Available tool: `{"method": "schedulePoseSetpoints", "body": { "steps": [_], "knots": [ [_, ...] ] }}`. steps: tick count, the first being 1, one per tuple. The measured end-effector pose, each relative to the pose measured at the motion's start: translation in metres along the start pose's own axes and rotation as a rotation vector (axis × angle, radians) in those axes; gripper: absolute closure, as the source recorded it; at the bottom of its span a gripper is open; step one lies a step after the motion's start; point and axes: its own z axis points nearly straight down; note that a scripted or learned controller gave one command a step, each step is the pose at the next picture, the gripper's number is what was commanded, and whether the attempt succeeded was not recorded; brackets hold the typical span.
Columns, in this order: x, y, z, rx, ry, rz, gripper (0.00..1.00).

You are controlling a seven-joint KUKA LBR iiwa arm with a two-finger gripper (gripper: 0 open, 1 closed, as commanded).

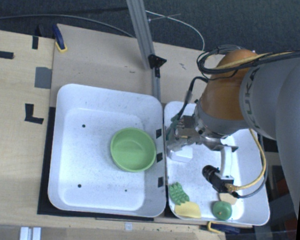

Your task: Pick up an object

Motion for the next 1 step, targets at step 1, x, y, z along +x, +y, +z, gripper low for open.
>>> {"method": "schedulePoseSetpoints", "body": {
  "steps": [1],
  "knots": [
    [0.0479,0.0011,-0.0158,-0.002,0.0,0.001,1.0]
  ]
}}
